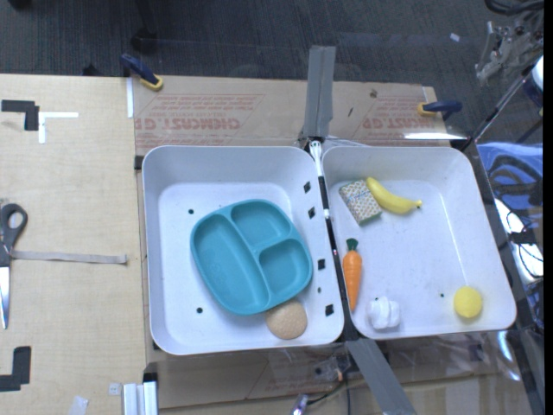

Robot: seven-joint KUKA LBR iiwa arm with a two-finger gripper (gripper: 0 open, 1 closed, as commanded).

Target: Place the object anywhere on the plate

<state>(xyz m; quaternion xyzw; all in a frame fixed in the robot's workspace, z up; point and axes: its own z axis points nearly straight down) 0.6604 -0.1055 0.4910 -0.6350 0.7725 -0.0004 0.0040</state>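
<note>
Dark grey carpet is seen beyond a pale wooden bench [69, 188], on which a flattened brown cardboard sheet [225, 111] is held down by blue-and-yellow clamps [143, 69]. Two shallow white plastic bins are set side by side on the cardboard, their inner walls touching. A pair of scissors [7, 232] is laid at the bench's left edge, well apart from the bins.

Within the left bin [164, 258], a teal, three-compartment plastic plate [251, 256] is placed near the middle, turned at a slant. A round tan object, perhaps a bread roll [286, 320], is found just off the plate, touching its lower rim and lying on the bin floor.

Within the right bin [432, 258], a yellow toy banana [393, 197] is laid beside a speckled beige block [359, 202] near the far wall; the two appear to touch. An orange toy carrot with a green top [352, 271] is set upright along the dividing wall. A small white lumpy object [383, 313] is seen near the front wall, and a yellow ball-shaped object [467, 302] rests towards the front right corner.

A pale metallic assembly, taken to be the gripper [510, 46], is seen at the upper right, above the carpet and well apart from both bins; whether it is open or closed cannot be told.
</note>
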